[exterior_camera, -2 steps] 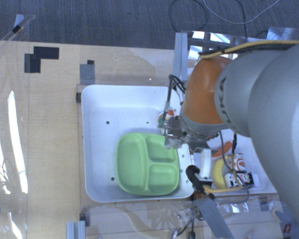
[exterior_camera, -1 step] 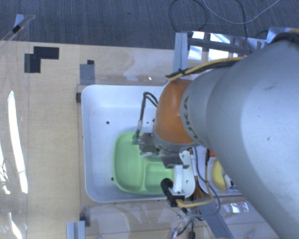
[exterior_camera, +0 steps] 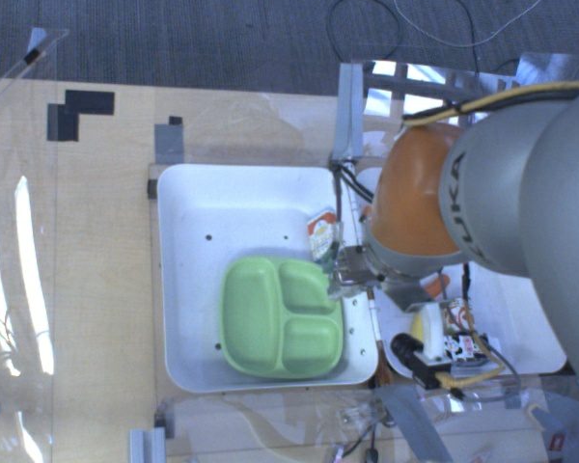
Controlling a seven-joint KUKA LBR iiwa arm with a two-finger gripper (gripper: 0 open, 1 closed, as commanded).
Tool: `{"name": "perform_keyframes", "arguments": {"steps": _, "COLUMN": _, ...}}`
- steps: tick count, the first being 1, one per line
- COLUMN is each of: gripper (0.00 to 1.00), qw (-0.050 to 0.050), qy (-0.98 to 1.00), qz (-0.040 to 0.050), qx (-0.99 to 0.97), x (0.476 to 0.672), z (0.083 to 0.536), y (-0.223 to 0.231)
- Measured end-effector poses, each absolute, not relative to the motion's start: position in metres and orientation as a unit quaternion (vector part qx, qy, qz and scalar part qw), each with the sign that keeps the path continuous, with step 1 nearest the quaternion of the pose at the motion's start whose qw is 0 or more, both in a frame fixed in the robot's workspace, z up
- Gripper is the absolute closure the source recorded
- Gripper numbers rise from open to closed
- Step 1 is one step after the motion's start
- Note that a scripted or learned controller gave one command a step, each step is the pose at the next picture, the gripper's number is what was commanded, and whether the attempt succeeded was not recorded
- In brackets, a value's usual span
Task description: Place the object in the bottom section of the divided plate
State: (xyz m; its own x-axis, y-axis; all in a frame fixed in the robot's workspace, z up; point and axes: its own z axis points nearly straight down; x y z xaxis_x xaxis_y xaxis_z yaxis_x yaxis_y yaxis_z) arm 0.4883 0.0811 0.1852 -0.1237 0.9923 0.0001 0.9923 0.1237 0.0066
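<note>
The claw (exterior_camera: 340, 270) is hanging at the right edge of the left bin (exterior_camera: 188, 258), just above the far right corner of the green divided plate (exterior_camera: 282, 316). It is too small and shadowed to tell whether it is grasping anything. A small packet (exterior_camera: 320, 231), white with orange and green print, is sitting just beyond the claw, perhaps touching it, off the plate. The plate is lying in the bin's near half. The grey and orange arm (exterior_camera: 444, 201) is covering the right bin (exterior_camera: 521, 336) on the desk (exterior_camera: 77, 307).
</note>
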Motion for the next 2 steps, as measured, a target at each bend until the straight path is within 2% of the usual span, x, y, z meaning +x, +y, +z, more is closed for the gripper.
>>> {"name": "perform_keyframes", "arguments": {"steps": 1, "gripper": 1.00, "qw": 0.000, "qy": 0.796, "qz": 0.0013, "qx": 0.605, "x": 0.487, "z": 0.159, "y": 0.232}}
{"name": "perform_keyframes", "arguments": {"steps": 2, "gripper": 1.00, "qw": 0.002, "qy": 0.840, "qz": 0.0015, "qx": 0.542, "x": 0.570, "z": 0.130, "y": 0.135}}
